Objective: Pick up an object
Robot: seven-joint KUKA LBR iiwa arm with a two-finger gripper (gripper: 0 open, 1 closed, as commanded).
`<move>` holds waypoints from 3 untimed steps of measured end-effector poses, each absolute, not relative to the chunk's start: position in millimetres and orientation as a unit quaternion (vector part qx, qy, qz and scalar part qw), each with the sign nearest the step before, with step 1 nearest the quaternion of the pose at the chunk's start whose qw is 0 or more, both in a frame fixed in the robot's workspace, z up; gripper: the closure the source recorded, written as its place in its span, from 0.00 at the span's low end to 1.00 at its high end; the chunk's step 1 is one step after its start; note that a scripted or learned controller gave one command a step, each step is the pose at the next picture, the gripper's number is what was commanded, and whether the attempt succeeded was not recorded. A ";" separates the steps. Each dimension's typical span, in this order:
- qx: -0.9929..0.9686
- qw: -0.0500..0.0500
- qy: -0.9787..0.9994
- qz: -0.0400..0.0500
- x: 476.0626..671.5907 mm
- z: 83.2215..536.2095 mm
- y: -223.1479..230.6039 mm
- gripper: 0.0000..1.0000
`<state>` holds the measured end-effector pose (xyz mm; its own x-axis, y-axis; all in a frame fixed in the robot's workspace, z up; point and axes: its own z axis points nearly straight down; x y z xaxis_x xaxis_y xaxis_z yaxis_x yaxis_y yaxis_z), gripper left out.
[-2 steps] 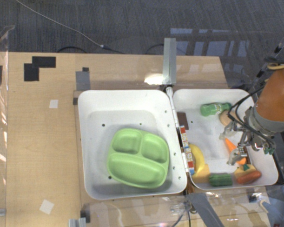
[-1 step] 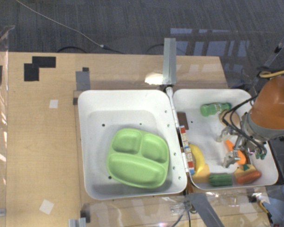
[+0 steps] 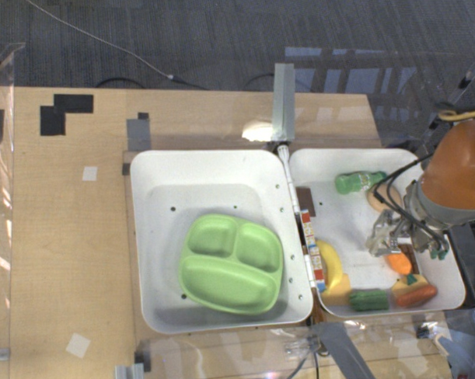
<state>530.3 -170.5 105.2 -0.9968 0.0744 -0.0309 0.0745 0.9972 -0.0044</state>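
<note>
Gripper [image 3: 396,245] hovers above orange carrot [image 3: 399,262], beside banana [image 3: 331,268].

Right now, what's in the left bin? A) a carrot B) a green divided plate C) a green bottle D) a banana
B: the green divided plate lies alone in the left bin, while the green bottle, banana and carrot are all in the right bin, where the pincer is.

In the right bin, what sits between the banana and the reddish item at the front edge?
In the camera view, a dark green block lies between the banana and the reddish item.
</note>
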 end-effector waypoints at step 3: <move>-0.217 0.004 0.976 -0.002 512.0 131.4 -177.2 1.00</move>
<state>512.0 -177.2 131.4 -0.9056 -0.4241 -0.0075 -0.4241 0.9056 -0.0053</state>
